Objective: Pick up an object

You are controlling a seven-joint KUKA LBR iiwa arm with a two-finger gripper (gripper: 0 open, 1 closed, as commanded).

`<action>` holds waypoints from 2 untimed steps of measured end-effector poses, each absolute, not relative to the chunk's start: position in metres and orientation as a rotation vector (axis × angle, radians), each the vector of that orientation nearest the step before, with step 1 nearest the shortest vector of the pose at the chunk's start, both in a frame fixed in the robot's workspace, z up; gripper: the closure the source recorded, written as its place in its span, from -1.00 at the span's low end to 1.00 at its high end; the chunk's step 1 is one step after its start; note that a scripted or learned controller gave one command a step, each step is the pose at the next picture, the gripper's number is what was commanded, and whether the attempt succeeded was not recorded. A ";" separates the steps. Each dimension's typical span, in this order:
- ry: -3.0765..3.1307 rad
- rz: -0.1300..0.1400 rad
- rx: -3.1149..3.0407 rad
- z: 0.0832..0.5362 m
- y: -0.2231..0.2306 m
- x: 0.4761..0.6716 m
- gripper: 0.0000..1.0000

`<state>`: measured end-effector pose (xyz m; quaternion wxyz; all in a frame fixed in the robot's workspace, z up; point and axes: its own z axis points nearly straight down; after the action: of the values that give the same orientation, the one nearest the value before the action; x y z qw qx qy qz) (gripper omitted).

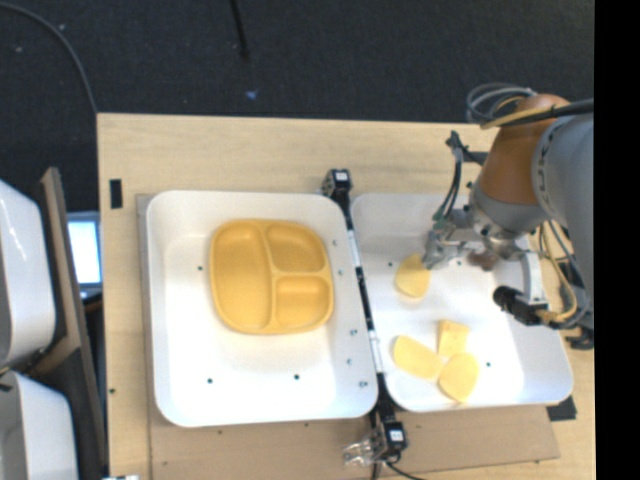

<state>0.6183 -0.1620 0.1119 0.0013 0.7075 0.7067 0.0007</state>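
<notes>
The fingers of the gripper reach down at the upper edge of a single yellow piece in the right bin, but from this height I cannot tell how far apart they stand, nor whether they touch the piece or only hang just above it; nothing shows between them. Going from the left: the left bin bears a yellow divided plate, lying flat near its middle. Past the divider, in the right bin, the single piece lies toward the upper left, and three more yellow pieces cluster near the front edge, touching or overlapping. The lone piece looks the easier pick, since it stands apart from the others. To take it well, the gripper should centre over the piece, straddle it, and close before lifting.
</notes>
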 end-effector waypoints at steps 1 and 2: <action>2.218 0.004 2.219 0.155 -0.162 0.620 1.00; 2.219 0.004 2.219 0.198 -0.160 0.623 1.00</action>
<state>0.6235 -0.1597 0.1980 0.0019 0.7071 0.7071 0.0013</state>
